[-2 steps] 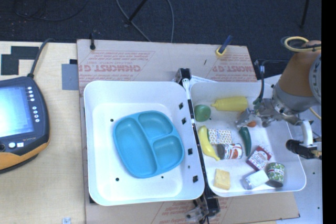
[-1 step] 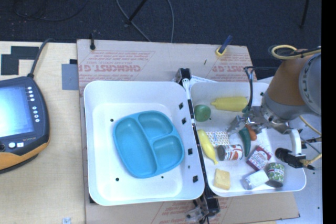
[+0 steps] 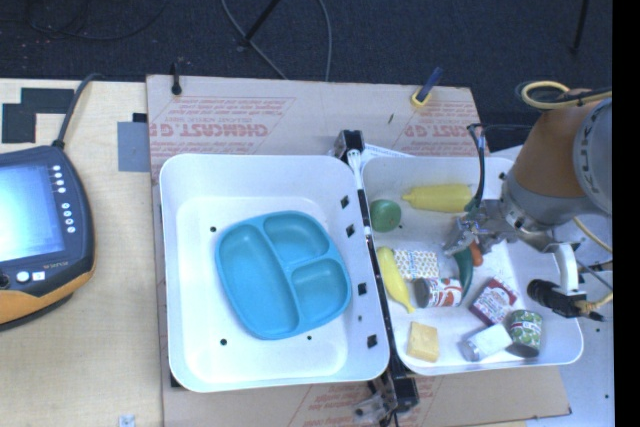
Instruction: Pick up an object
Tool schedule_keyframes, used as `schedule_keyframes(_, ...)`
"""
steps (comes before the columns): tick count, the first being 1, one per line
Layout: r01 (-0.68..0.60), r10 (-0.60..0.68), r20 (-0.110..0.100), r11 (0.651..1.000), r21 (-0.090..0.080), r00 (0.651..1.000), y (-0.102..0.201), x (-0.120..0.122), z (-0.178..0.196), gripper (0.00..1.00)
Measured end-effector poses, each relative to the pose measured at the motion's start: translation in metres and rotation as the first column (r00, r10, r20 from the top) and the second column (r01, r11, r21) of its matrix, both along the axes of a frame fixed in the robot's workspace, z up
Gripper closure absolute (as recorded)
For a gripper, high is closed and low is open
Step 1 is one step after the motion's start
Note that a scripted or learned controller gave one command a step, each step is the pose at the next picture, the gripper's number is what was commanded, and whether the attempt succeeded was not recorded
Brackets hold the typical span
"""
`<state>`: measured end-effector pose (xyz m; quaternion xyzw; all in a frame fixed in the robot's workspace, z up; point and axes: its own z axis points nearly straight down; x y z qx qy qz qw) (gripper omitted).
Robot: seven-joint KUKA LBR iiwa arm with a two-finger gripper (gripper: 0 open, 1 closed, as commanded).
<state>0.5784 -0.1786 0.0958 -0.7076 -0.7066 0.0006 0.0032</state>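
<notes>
The right white bin (image 3: 568, 347) holds several small items: a yellow corn-like piece (image 3: 438, 198), a green ball (image 3: 385, 214), a banana (image 3: 394, 279), a patterned packet (image 3: 418, 262), a red and white can (image 3: 441, 293), a yellow cheese block (image 3: 423, 341), a red packet (image 3: 493, 301), a green-lidded can (image 3: 524, 329) and a white piece (image 3: 487, 343). A green and red pepper (image 3: 465, 269) lies mid-bin. My gripper (image 3: 468, 237) hangs low over the bin, directly above the pepper's top end. The arm's grey and orange wrist (image 3: 553, 165) hides the bin's far right corner.
The left white bin (image 3: 190, 215) holds a blue divided plate (image 3: 283, 272). A black divider rail (image 3: 362, 255) runs between the bins. A control pendant with a screen (image 3: 35, 230) lies at the far left. Cables trail over the dark floor behind the cardboard sheet (image 3: 260, 120).
</notes>
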Motion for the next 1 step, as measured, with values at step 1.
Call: schedule_keyframes(1, -0.007, 0.007, 0.004, 1.0, -0.002, 1.0, 0.0628, 0.035, -0.0095, 1.0)
